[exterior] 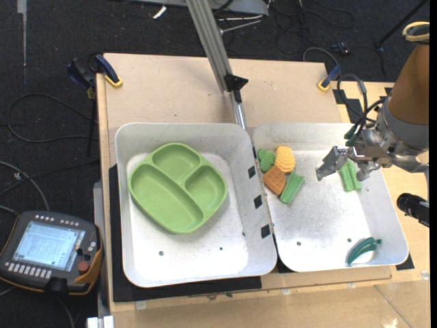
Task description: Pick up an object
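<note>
Right bin (328,248) taken as reference. Gripper (346,164) poised above its upper right area, fingers spread, one dark finger (329,164) reaching toward the bin centre. Green stick (350,178) lying just below the gripper, between the fingers as seen from above; actual grip not determinable. Near the bin's left wall: yellow corn (285,160), orange waffle piece (274,180), green block (291,189), small green leafy piece (265,159), clustered and touching. Teal and white object (363,250) at the lower right corner. Left of the bin: second bin (143,251) bearing a green divided plate (178,186).
</note>
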`<state>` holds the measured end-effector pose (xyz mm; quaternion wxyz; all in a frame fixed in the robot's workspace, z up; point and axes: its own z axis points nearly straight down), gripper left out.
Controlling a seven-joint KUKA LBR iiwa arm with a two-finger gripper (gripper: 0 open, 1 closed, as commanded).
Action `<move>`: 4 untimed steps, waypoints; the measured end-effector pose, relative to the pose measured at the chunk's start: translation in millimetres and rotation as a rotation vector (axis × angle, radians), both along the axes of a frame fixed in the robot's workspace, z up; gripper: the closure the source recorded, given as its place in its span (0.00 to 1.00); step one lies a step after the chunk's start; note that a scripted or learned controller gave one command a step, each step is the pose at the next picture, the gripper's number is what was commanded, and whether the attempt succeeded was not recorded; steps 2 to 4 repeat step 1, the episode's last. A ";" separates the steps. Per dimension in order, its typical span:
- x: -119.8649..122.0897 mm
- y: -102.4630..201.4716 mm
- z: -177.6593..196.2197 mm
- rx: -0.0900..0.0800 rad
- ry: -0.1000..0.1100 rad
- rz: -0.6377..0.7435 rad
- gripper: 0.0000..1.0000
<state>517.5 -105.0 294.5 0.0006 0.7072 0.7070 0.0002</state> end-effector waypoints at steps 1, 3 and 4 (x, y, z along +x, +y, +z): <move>0.8 0.2 10.0 0.000 -0.002 0.002 1.00; 0.8 0.2 10.0 0.000 -0.002 0.002 1.00; 0.8 0.2 10.0 0.000 -0.002 0.002 1.00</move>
